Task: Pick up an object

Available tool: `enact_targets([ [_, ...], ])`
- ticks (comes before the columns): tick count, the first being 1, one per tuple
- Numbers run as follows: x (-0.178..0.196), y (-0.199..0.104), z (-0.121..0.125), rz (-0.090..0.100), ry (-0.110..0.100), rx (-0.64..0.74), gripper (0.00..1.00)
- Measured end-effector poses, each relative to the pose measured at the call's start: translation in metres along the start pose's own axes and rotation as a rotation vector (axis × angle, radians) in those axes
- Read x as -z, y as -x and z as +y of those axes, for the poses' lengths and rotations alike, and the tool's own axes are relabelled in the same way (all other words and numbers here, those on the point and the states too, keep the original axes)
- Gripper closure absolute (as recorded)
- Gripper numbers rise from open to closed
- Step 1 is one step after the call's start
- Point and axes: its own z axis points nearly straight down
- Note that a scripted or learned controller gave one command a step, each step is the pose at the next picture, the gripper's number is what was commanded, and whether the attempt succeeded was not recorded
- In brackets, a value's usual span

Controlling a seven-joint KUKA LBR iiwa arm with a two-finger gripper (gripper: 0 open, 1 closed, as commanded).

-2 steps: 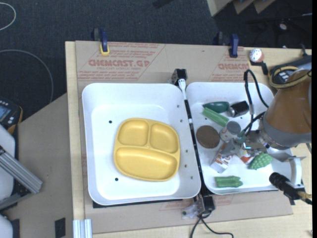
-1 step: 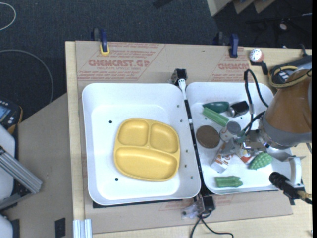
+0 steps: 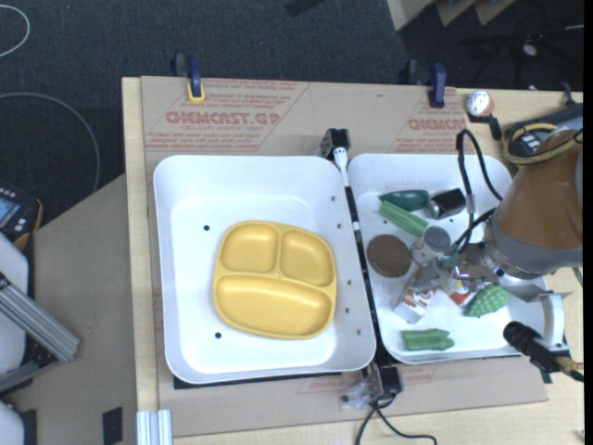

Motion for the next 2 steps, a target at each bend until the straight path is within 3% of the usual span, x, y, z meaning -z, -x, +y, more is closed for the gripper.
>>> enact_targets([
  [2,0.0000,0.0000,0.0000,0.000,0.000,0.000,0.00],
])
